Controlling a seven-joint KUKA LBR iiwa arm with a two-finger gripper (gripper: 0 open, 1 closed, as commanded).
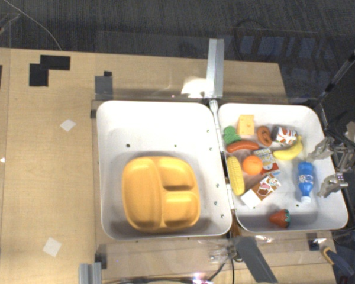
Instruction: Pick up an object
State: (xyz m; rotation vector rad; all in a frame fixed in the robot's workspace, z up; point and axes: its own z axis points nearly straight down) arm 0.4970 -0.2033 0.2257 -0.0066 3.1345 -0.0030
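The desk [41, 176] is pale wood and carries 2 shallow white bins set side by side, their inner rims touching along a central seam. The left bin [160, 123] holds 1 thing, a yellow divided tray [161, 191] lying toward its front, with bare white floor behind it and to its sides. The right bin [319, 218] is crowded along its left and back parts.

At the far right edge, just outside the right bin's rim, metal parts of the gripper [334, 167] show at the rim's height; whether the jaws stand open or closed cannot be told, and nothing is seen between them.

In the right bin, a corn cob [235, 175] lies along the left wall. Beside it sit an orange [252, 165], a red sausage [242, 146] and a green piece [230, 135]. A yellow cheese block [246, 125] rests at the back, near a brown ring [264, 136]. A banana [289, 151] curves by a small red-and-white carton [285, 135]. A blue bottle [305, 181] stands apart on the right, nearest the gripper. A brown packet [265, 187] lies mid-bin. A strawberry [279, 218] sits alone on the open front floor.
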